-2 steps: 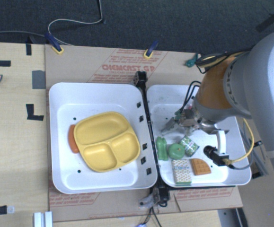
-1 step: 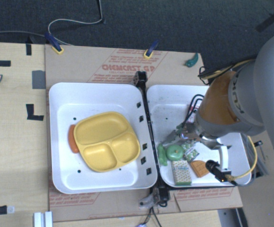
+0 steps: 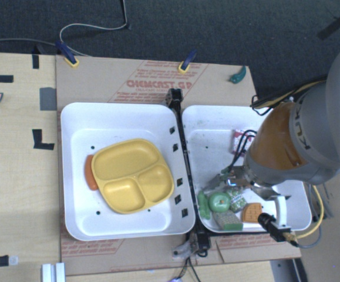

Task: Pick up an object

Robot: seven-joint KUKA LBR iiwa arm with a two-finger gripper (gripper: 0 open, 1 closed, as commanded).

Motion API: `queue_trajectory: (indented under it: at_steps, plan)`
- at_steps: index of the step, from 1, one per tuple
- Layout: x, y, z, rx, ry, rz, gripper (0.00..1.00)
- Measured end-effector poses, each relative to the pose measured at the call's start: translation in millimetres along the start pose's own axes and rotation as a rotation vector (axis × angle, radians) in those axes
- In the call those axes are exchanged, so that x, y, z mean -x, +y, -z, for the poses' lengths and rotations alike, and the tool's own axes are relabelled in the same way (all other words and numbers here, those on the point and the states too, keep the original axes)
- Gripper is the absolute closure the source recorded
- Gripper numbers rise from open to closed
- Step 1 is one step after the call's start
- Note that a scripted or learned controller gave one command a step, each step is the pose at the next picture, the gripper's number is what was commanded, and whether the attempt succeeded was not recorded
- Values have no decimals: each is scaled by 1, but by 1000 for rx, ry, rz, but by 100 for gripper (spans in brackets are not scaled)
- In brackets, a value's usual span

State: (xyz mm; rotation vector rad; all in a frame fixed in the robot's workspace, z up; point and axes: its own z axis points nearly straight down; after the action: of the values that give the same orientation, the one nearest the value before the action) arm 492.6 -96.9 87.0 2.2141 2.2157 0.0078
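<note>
Over the right white plastic bin (image 3: 287, 115), gripper (image 3: 231, 184) (finger state: cannot tell) hangs just above round green toy (image 3: 219, 202); divided yellow plastic plate (image 3: 133, 175) lies left.

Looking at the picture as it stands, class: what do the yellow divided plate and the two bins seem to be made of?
Yellow divided plate: probably moulded plastic, matte; uniform colour, soft rounded compartment ridges.
Left bin and right bin: likely thin white plastic, smooth and slightly glossy; rounded corners, scuff specks.

A small green round object (image 3: 219, 202) lies in the lower right of the frame, among a cluster with a green piece (image 3: 203, 204) and an orange-tan square (image 3: 251, 212).
</note>
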Motion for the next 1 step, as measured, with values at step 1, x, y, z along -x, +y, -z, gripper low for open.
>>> queue_trajectory:
  at_steps: [1]
  plan:
    - [1,0,9,-1,-2,-1,100]
